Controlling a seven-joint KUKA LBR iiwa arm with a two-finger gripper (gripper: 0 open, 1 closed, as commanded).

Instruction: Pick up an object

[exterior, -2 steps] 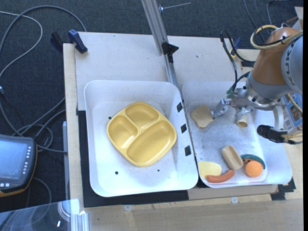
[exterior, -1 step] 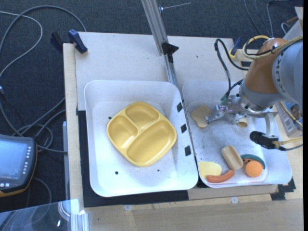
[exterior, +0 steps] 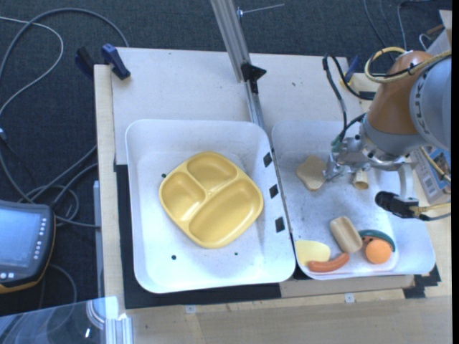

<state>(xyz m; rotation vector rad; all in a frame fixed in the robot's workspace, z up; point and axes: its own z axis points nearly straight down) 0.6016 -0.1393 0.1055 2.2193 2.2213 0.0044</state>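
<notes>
My gripper (exterior: 334,168) is low in the right bin (exterior: 423,260), at its upper middle. It touches the right edge of a flat tan piece (exterior: 311,172) lying on the bin floor. A small tan cylinder (exterior: 360,180) lies just right of the gripper. Nearer the front of the same bin are a tan bread roll (exterior: 345,233), an orange ball (exterior: 378,251) with a teal item (exterior: 378,235) behind it, a yellow slice (exterior: 313,250) and a red sausage (exterior: 328,264). Nothing is lifted off the bin floor.
The left bin (exterior: 143,149) holds a yellow divided plate (exterior: 210,199). A metal pole (exterior: 233,27) rises slanting from between the bins at the back. Cables and a black part (exterior: 393,203) hang off the arm at the right bin's right side.
</notes>
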